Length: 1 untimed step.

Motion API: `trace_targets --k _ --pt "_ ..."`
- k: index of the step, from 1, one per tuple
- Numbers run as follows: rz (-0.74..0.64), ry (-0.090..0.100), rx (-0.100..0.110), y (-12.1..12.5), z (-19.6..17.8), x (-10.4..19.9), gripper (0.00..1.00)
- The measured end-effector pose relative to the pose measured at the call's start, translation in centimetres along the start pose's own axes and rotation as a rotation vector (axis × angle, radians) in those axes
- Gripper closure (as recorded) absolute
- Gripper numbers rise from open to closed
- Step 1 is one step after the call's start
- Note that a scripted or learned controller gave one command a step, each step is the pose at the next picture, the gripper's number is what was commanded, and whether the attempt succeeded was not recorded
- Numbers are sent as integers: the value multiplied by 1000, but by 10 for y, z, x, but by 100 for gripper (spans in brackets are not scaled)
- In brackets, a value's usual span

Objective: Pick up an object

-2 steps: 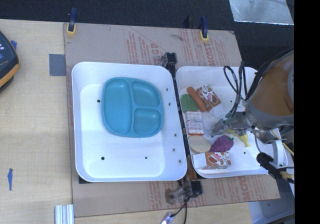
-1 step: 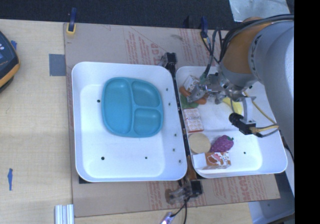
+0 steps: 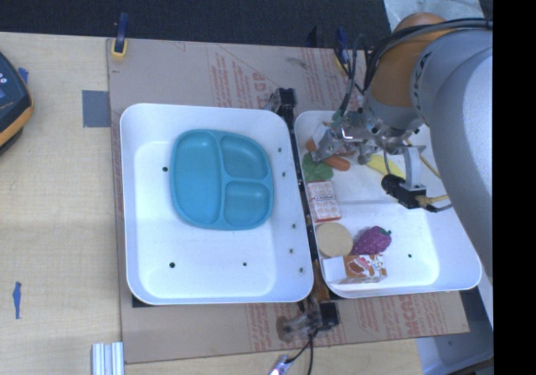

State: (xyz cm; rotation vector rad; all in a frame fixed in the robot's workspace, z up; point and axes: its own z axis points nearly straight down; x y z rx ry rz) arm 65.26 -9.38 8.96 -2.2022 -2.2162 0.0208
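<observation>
Grey arm fills the three o'clock side, its gripper low at the right bin's eleven o'clock corner, over a carrot and green leaf. Whether it grips anything, I cannot tell. Judged: reaching step; next, close and lift.

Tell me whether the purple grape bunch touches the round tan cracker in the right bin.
Apart. The camera view shows a thin strip of white bin floor between the purple grape bunch and the round tan cracker, which lie side by side in the right bin.
</observation>
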Motion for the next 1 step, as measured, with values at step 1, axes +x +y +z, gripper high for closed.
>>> trace_targets --k 1 --pt "-6 -1 2 0 -10 0 100"
